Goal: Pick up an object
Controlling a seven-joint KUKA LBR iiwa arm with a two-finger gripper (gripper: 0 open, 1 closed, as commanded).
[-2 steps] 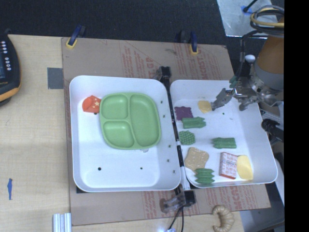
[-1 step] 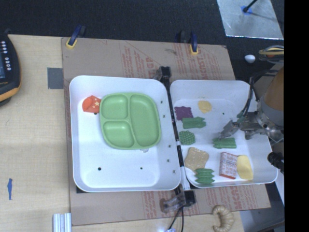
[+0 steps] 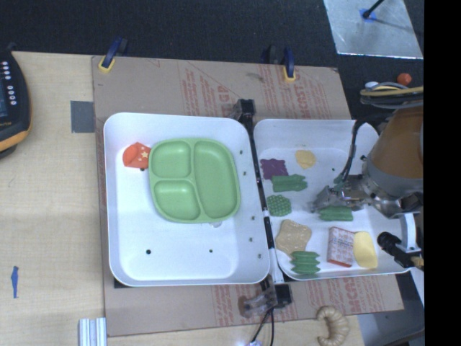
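the claw (image 3: 325,199) is seen low over the right bin (image 3: 328,127), at the end of the grey arm (image 3: 392,168) that reaches in from the right. whether it is wide or narrow cannot be told, as its tip is small and dark against the bin floor. a flat green piece (image 3: 336,213) is found just below and beside the claw, touching or nearly touching it; contact cannot be judged. a longer green piece (image 3: 289,184) is placed to the left of the claw, with a purple piece (image 3: 273,168) beyond it and a round green piece (image 3: 279,205) lower left. a yellow piece (image 3: 305,158) is seen above and left. a tan piece (image 3: 293,235), a ridged green piece (image 3: 305,262), a red packet (image 3: 341,246) and a pale yellow block (image 3: 365,250) are laid below. far left, a green divided plate (image 3: 194,179) and a red object (image 3: 135,156) are held in the left bin (image 3: 180,262).
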